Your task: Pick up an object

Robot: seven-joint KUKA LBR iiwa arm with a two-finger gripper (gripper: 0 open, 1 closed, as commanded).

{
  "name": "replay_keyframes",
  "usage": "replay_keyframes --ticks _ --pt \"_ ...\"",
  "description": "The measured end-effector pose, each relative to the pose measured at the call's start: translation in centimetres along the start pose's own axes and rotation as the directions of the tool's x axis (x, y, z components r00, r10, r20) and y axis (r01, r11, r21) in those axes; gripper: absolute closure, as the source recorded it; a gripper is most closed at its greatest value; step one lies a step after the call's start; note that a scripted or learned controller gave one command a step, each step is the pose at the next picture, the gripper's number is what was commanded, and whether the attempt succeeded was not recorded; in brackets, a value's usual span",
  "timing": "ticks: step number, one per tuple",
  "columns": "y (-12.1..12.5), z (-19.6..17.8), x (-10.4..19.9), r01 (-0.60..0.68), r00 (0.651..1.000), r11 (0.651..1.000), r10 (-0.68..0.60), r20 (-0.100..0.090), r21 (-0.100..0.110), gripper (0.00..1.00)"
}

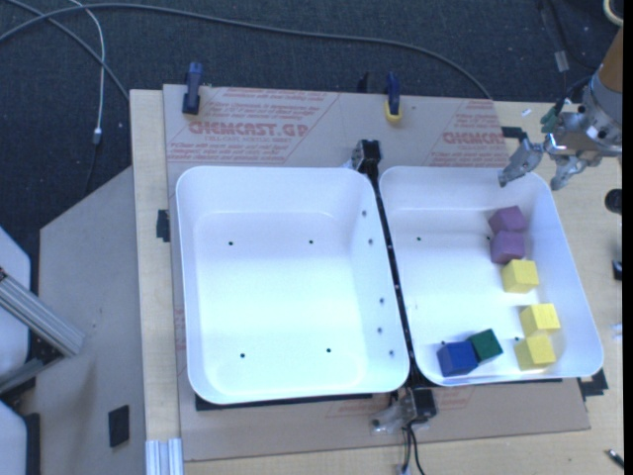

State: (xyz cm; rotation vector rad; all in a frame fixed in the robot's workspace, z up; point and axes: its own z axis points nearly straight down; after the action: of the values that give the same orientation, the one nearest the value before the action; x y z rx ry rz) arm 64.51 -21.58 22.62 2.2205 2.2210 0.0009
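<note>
The right bin [435,265] holds several small blocks along its right and front sides. Two purple blocks [507,233] lie stacked close together near the right wall. Below them sit three yellow blocks [520,275], [540,318], [535,350]. A blue block [458,357] and a green block [486,344] touch each other near the front wall. My gripper [540,168] hangs above the right bin's far right corner, its two fingers spread apart and open, with nothing between them. It is above and slightly right of the purple blocks.
The left bin [198,265] stands beside the right one, joined by a black clamp strip [381,255]. Both rest on a cardboard sheet [247,127] held by blue and yellow clips. A cable [59,18] runs over the dark floor behind.
</note>
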Motion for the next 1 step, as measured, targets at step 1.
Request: replay_keyframes --ticks 1 --pt "0.04 -1.11 0.00 0.000 1.000 1.000 0.000 0.000 -0.002 1.00"
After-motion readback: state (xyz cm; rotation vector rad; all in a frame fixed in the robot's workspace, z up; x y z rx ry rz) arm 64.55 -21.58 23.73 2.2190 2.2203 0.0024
